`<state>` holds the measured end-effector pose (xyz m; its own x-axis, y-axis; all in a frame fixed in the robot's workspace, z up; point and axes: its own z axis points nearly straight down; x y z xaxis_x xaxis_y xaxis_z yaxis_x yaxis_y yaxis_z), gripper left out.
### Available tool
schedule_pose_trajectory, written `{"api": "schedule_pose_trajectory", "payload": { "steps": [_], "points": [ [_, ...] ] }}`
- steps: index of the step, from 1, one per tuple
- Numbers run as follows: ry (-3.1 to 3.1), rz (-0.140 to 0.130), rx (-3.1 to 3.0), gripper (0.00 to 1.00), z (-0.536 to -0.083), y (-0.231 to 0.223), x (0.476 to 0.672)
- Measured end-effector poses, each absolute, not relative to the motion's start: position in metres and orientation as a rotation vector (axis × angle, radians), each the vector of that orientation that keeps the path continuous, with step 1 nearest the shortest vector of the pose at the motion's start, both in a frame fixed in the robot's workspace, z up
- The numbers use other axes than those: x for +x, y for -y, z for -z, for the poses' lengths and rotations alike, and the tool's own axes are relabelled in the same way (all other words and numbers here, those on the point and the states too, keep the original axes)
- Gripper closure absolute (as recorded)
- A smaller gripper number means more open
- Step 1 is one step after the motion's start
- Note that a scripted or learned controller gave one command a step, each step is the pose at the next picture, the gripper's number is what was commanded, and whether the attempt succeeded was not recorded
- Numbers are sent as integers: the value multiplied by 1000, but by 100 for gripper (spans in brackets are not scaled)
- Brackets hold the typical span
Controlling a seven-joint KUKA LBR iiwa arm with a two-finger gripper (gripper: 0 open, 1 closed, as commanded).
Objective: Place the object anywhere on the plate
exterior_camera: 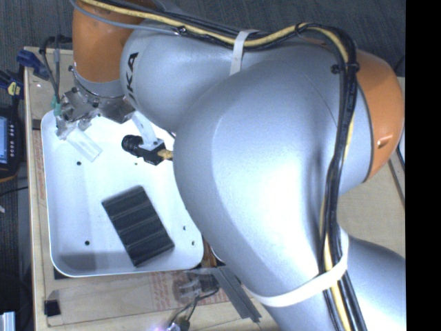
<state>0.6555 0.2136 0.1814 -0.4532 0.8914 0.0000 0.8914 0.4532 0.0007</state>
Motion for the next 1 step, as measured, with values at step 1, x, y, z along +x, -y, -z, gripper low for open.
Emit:
{"api": "schedule_pose_trajectory", "payload": {
  "steps": [1],
  "points": [
    [-2985,3,980,100,-279,-186,587]
  ]
}}
